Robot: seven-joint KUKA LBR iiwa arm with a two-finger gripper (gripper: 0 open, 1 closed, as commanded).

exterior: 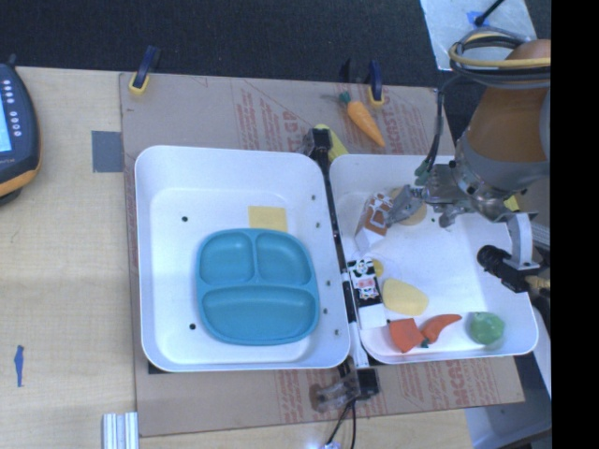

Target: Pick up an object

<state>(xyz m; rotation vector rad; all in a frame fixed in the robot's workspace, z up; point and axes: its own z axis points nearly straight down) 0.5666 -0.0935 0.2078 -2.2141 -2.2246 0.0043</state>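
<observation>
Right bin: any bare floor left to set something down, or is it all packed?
The right bin has bare floor mid-bin, between the gripper above and the yellow piece, orange pieces and green ball along the near edge. It is crowded there and at the brown item. The left bin has bare floor around the blue plate.

You have two bins side by side on the bench: the left bin (150, 251) holds a divided plate (257, 286) with a small flat square (268, 218) just behind it. In the right bin (449, 251), a packet (378, 213) lies toward the back beside the gripper (412, 206); along the front sit a wedge (404, 297), two pieces (421, 332) and a ball (486, 327). A carrot (364, 123) lies behind the bins.
</observation>
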